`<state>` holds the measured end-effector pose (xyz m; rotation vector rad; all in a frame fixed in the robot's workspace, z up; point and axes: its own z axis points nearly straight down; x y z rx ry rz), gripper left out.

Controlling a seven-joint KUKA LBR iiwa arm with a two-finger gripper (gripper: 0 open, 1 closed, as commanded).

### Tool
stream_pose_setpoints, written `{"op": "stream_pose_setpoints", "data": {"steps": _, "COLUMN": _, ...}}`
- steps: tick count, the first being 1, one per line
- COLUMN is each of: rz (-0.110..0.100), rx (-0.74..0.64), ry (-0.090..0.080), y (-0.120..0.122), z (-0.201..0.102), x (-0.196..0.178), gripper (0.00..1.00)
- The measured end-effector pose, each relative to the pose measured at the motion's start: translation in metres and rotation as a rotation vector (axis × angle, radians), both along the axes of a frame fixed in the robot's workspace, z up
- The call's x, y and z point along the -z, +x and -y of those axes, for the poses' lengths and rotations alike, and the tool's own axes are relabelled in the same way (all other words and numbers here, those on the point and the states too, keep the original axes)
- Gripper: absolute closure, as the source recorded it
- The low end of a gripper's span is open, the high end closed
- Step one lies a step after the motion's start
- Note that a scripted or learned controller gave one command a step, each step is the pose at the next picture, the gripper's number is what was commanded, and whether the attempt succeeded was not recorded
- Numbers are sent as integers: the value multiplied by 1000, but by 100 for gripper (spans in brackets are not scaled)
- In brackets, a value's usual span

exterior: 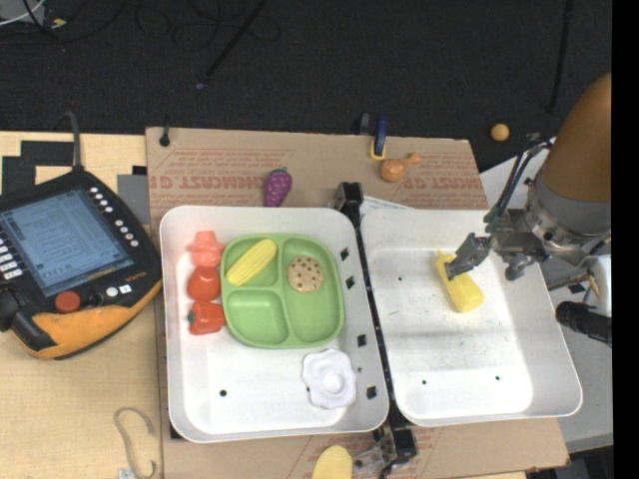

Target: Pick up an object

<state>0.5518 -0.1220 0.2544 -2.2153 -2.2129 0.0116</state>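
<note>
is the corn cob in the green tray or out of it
In. The corn cob lies in the upper-left compartment of the green tray, inside the left bin.

Only real lettering is red print on the flat brown cardboard sheet (pixel 300 158) under the bins, upside down and too blurry to read for sure. The black handheld control pendant's screen (pixel 62 236) shows unreadable lines.
</note>
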Motion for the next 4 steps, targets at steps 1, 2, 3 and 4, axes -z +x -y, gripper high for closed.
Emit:
{"op": "stream_pose_setpoints", "data": {"steps": 1, "rz": 12, "rx": -2, "ry": -2, "y": 2, "z": 0, "x": -6, "gripper": 0}}
{"op": "stream_pose_setpoints", "data": {"steps": 2, "rz": 6, "rx": -2, "ry": 0, "y": -4, "z": -10, "x": 51, "gripper": 0}}
{"op": "stream_pose_setpoints", "data": {"steps": 3, "rz": 5, "rx": 0, "ry": 0, "y": 3, "z": -18, "x": 105, "gripper": 0}}
{"op": "stream_pose_setpoints", "data": {"steps": 4, "rz": 6, "rx": -2, "ry": 0, "y": 2, "z": -21, "x": 149, "gripper": 0}}
